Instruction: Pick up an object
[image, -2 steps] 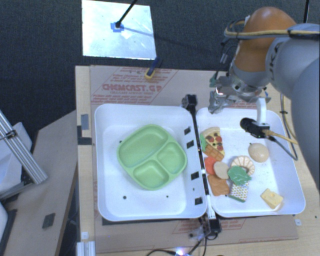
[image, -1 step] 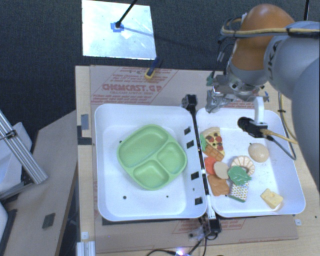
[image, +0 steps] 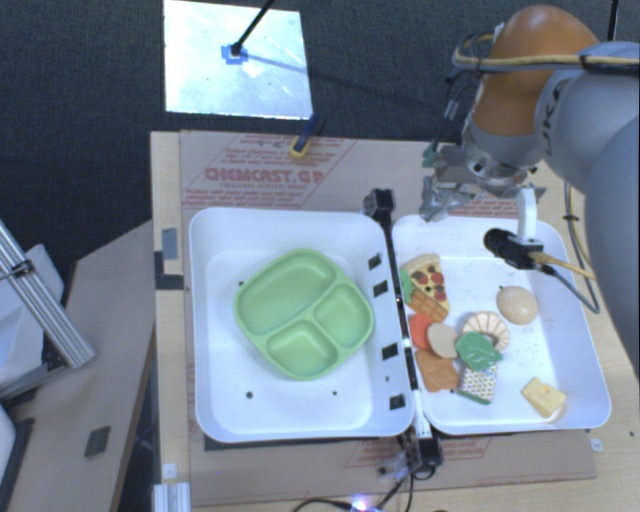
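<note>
Dark carpet-like flooring fills the upper left of the frame, with a shiny square sheet lying on it at top centre. At the far left edge a slanted metal rail is cut off by the frame. A brown cardboard sheet under the bins carries faded red lettering along its upper strip; the letters are too blurred to read with confidence.

At centre left sits the left white bin, holding a light green divided plate with three compartments, lying flat and slightly turned. A row of black clips runs down the seam where the two bins meet.

Right of the seam, the right white bin holds the small objects: a pizza-slice toy near its upper left, an orange-red piece below it, a round scalloped piece with a green leaf-shaped piece overlapping it, a pale egg-shaped object further right, and a yellow block at lower right.

In the upper right the arm reaches in, its orange band facing the camera, wrist pointing down and left. The gripper hangs over the upper rim of the right bin, above the pizza-slice toy and apart from it; its fingers are small and dark against the clutter, so whether they are spread or closed cannot be told. A black fitting with a cable sits just right of it.
</note>
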